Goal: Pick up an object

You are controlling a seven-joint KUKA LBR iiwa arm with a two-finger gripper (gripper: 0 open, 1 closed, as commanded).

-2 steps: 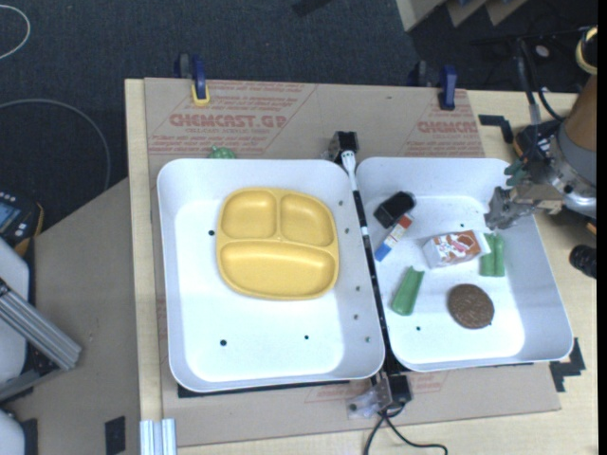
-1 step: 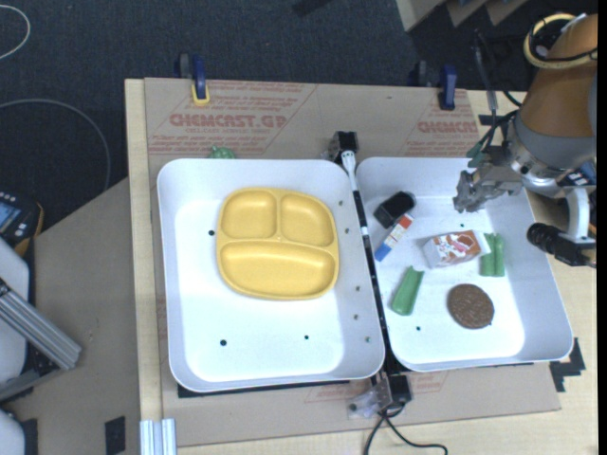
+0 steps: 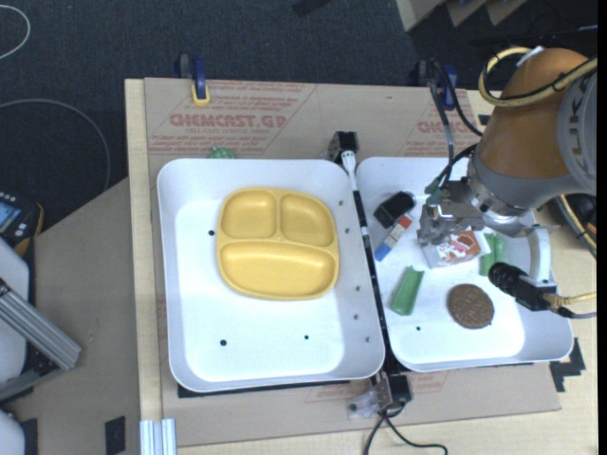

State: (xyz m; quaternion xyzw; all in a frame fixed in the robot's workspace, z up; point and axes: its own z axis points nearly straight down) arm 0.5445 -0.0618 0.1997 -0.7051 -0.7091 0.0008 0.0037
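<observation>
My gripper (image 3: pixel 439 227) hangs over the middle of the right bin (image 3: pixel 427 349), just above and touching the left edge of a small red and white packet (image 3: pixel 462 247). A green block (image 3: pixel 407 290) lies in front of it and a brown round disc (image 3: pixel 470 306) sits to the front right. A black piece (image 3: pixel 393 207) and a blue and white pen (image 3: pixel 391 240) lie to the gripper's left. A green item (image 3: pixel 491 252) is partly hidden behind the wrist on the right.
The left bin (image 3: pixel 190 254) holds a yellow divided plate (image 3: pixel 278 243). A black cylinder (image 3: pixel 512 283) on the arm reaches over the right bin's right side. Cables and clamps line the bench's far edge (image 3: pixel 285 93).
</observation>
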